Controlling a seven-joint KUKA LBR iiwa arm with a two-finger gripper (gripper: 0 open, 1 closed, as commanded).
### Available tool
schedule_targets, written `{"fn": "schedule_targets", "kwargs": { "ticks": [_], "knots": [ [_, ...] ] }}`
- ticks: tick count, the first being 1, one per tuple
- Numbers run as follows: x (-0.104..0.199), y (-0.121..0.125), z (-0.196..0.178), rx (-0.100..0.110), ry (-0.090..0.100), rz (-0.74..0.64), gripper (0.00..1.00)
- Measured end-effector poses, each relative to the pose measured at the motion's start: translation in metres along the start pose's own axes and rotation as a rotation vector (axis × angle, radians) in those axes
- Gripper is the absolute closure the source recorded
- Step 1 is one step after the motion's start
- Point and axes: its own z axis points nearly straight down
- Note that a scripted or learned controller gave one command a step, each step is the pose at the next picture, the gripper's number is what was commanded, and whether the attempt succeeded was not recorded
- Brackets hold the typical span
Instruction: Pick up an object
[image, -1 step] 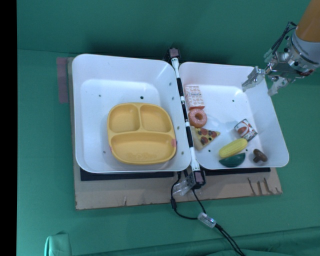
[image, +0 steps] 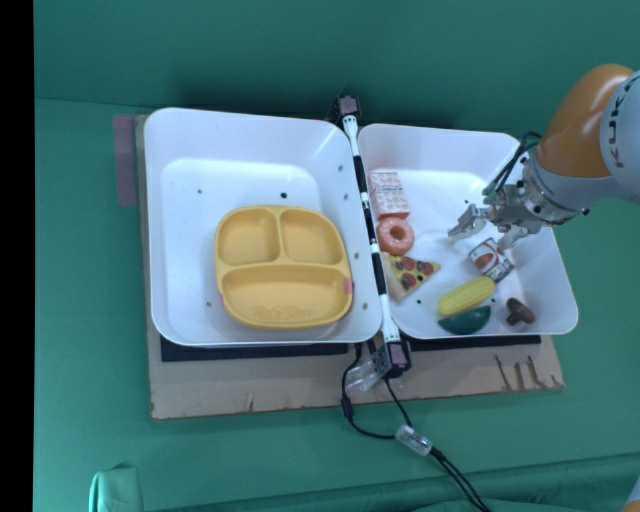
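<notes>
The grey arm with its orange band reaches in from the right over the right-hand shallow white plastic bin (image: 540, 175), and its two-fingered hand (image: 490, 228) hangs with the fingers spread apart and nothing between them. Just beneath and slightly to the right of the fingertips lies a small red-and-white cylindrical can (image: 490, 259), tipped on its side; it looks the likeliest target, though no object is named. Near it are a yellow toy corn cob (image: 466, 296), a dark green curved wedge (image: 465, 321) touching the cob's lower side, and a small brown mushroom-shaped piece (image: 518, 312) near the bin's right corner. Toward the bin's left wall sit a pink-and-white carton (image: 388, 193), an orange-frosted toy doughnut (image: 395, 236) and a toy pizza slice (image: 408, 273). The left-hand white bin (image: 180, 150) holds a yellow three-compartment plastic tray (image: 283, 267). By my reading the step in hand is the approach: the hand is poised above the objects and no grasp has been made. The next move calls for centring the spread fingers over the can, descending until they straddle it, and closing across its narrow width, since a round body lying on smooth plastic may well roll away.
</notes>
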Motion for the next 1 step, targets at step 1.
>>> {"fn": "schedule_targets", "kwargs": {
  "ticks": [1],
  "knots": [
    [0.0081,0.0837,0.0033,0.001,0.001,-0.003,0.00]
  ]
}}
